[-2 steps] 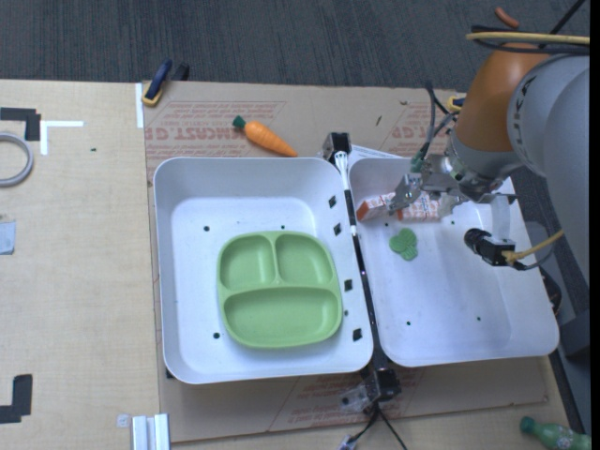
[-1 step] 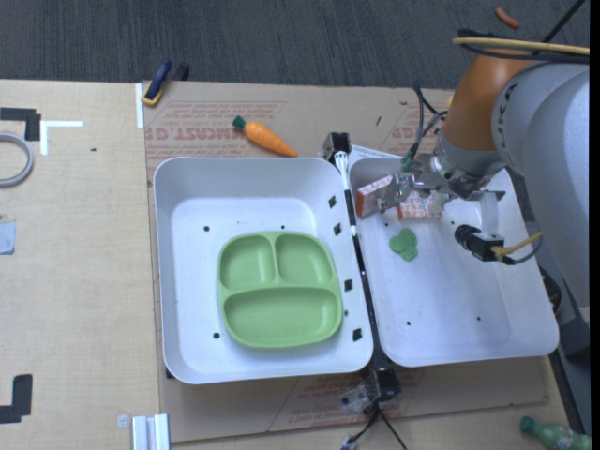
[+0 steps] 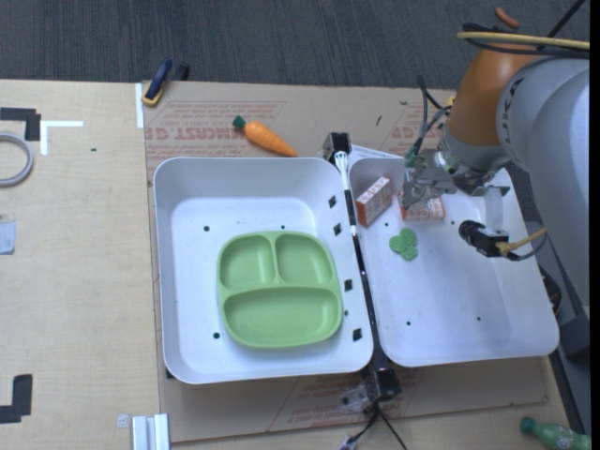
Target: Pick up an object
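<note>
Green plate (image 3: 278, 289); orange carrot (image 3: 266, 137); white bins (image 3: 187, 195).

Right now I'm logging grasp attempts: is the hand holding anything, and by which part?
It cannot be told. The hand is low over a small red-and-white box in the right bin, but no grip shows.

Small red-white box (image 3: 373, 201), green toy (image 3: 404, 244), both in right bin (image 3: 469, 326)
</note>
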### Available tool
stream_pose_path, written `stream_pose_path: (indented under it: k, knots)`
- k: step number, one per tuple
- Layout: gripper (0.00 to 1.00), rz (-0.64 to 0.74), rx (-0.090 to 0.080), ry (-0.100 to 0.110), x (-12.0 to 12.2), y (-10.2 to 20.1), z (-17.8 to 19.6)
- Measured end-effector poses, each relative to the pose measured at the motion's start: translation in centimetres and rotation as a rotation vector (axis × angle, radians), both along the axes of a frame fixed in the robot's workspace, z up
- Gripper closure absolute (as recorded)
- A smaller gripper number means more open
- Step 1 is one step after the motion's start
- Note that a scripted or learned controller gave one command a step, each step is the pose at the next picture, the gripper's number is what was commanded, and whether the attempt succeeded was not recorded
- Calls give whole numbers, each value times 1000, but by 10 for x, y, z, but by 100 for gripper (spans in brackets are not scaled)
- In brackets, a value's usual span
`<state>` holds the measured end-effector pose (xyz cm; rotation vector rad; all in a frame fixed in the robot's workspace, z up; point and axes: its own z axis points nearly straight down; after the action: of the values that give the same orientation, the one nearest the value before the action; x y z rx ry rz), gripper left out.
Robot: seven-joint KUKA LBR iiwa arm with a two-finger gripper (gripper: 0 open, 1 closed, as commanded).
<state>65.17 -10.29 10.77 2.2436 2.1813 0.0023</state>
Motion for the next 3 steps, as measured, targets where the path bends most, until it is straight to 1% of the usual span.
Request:
stream_pose_path:
  k: [1,2,3]
  knots:
    - [0,0,0,0,0,0,0]
    - [100,1,-1,-1,0,0,10]
    - [0,1,-1,-1,0,0,10]
